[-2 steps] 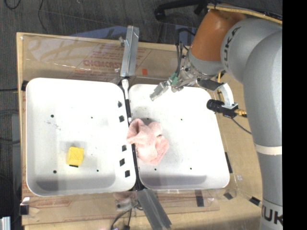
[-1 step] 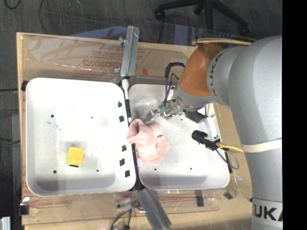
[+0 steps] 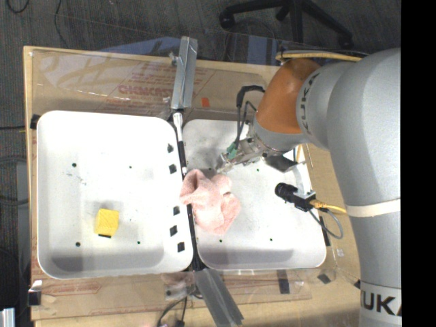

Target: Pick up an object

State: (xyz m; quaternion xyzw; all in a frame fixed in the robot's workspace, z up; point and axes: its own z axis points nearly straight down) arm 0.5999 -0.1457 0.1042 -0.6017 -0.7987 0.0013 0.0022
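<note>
Against the divider (image 3: 182, 182) between the bins lies a pink cloth (image 3: 210, 199), apparently soft, light and crumpled; a raised fold suits pinching. Just beyond it, toward the arm, hovers the gripper (image 3: 231, 157), finger state indiscernible.

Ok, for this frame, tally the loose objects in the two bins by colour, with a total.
Yellow: 1, the yellow block in the left bin.
Pink: 1, the pink cloth against the left wall of the right bin, below the gripper.
Total: 2
</note>
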